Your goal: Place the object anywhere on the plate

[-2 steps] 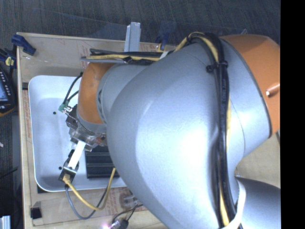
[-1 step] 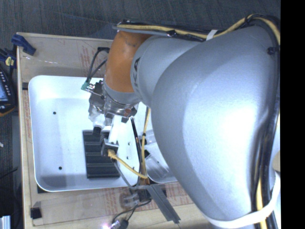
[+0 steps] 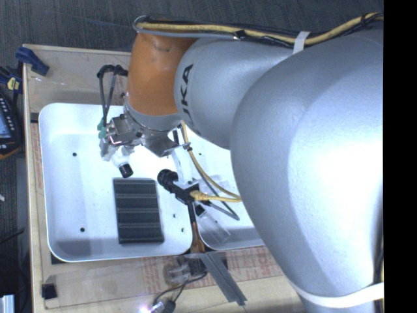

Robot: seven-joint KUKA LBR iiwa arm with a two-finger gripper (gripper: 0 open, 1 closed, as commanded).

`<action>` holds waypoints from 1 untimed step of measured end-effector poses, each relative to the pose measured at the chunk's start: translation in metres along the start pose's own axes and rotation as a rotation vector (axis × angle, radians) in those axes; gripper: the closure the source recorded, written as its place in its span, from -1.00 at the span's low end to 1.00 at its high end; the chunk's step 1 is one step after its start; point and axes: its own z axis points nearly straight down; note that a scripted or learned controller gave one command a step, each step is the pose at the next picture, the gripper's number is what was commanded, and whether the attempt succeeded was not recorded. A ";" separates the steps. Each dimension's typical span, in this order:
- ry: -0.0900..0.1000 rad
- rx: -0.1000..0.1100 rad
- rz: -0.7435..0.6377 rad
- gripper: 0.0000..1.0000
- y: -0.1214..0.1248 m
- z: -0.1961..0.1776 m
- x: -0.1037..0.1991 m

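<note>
A dark grey ribbed rectangular plate lies flat in the lower middle of the left white bin. My gripper hangs over that bin, just above and left of the plate's far edge, under the orange wrist band. A small dark round piece sits right below the gripper, a little short of the plate's top left corner. Whether it is held or part of the tool is unclear. The arm hides most of the right bin.
The grey arm body covers the right half of the view. A black cable fitting and yellow wires hang over the divide between the bins. A blue clamp sits at the bench's far left corner.
</note>
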 end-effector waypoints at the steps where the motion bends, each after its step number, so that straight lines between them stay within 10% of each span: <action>1: 0.000 0.006 0.404 1.00 -0.083 0.116 0.054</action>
